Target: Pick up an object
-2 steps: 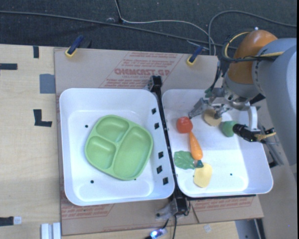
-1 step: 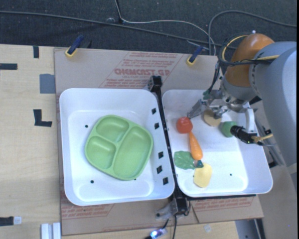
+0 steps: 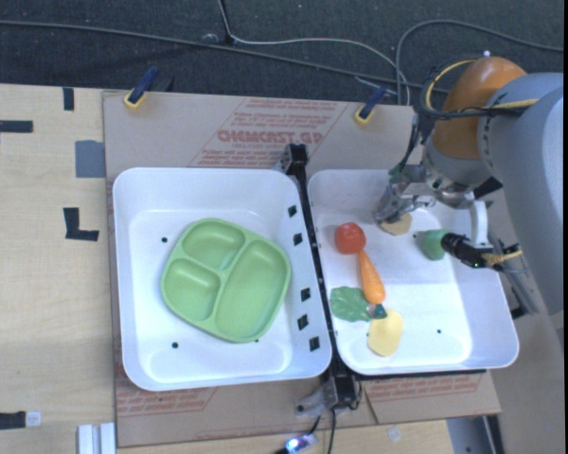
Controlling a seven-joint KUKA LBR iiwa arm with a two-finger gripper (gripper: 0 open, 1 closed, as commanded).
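In the right bin (image 3: 473, 348), upper middle of the frame, the gripper (image 3: 396, 211) sits over a small tan object (image 3: 395, 223); whether its fingers are open or closed I cannot tell. The piece looks light, rigid and smooth, best pinched across its middle.

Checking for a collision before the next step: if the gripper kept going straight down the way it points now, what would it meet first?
Most likely the small tan object right at the gripper, then the right bin floor beneath. Depth is hard to judge from this slanted view.
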